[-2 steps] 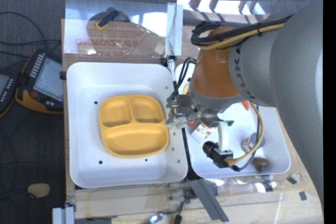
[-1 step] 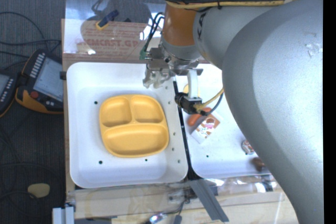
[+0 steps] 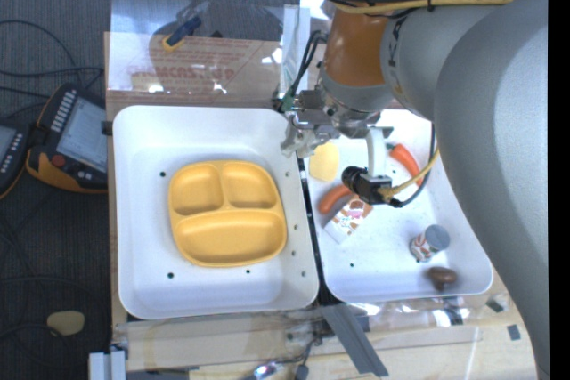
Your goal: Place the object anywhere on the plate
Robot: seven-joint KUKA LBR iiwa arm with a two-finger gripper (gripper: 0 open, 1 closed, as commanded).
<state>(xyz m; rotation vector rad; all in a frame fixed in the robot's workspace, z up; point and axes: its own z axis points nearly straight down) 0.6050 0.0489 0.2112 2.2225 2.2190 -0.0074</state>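
Seen from above, the arm's gripper (image 3: 307, 136) hangs over the right bin (image 3: 463, 267), its grasp impossible to tell, beside a pale yellow object (image 3: 325, 161), while the yellow plate (image 3: 228, 211) waits in the left bin (image 3: 134, 280); a poor grip could drop the object short.

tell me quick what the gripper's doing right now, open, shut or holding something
gripper: cannot be told; it sits over the right bin near the pale yellow object.
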